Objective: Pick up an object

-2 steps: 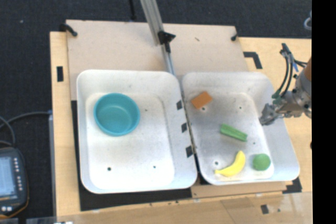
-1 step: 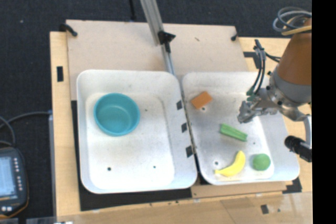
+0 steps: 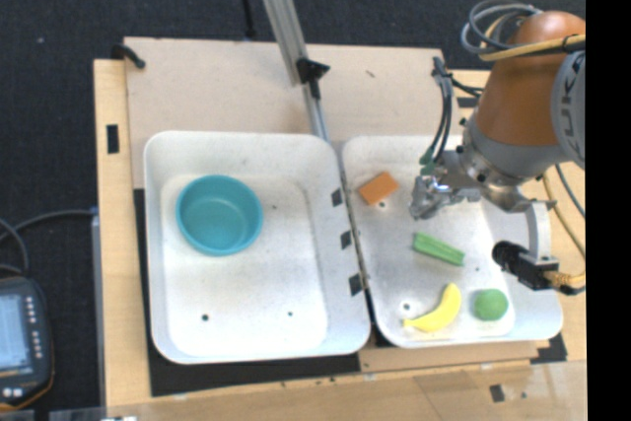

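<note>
We see the end effector [image 3: 426, 199] poised over the right bin [image 3: 394, 151], its grip state unclear, nothing lifted yet; orange block [image 3: 378, 188] lies just beside it at nine o'clock.

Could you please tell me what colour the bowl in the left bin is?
The bowl is teal blue, seen in the camera view.

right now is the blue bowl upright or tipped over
Upright: the blue bowl sits in the left bin with its round opening facing up and its inside showing.
</note>
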You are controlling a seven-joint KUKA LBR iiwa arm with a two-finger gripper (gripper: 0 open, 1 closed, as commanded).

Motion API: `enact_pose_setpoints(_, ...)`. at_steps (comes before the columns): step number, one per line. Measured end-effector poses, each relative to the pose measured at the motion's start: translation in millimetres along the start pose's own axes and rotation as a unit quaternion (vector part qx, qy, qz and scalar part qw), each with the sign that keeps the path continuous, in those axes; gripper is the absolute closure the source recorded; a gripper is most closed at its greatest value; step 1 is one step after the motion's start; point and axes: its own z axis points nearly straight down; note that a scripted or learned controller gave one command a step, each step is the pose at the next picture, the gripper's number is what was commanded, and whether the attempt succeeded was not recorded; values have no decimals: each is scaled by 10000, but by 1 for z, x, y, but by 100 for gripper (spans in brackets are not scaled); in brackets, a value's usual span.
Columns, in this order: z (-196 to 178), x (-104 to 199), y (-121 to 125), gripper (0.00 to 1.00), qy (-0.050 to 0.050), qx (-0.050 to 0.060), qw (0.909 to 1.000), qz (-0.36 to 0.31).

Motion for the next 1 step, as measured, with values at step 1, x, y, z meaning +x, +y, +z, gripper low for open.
enact_pose_setpoints(1, 8, 55, 24, 100, -11, 3, 10000, 8)
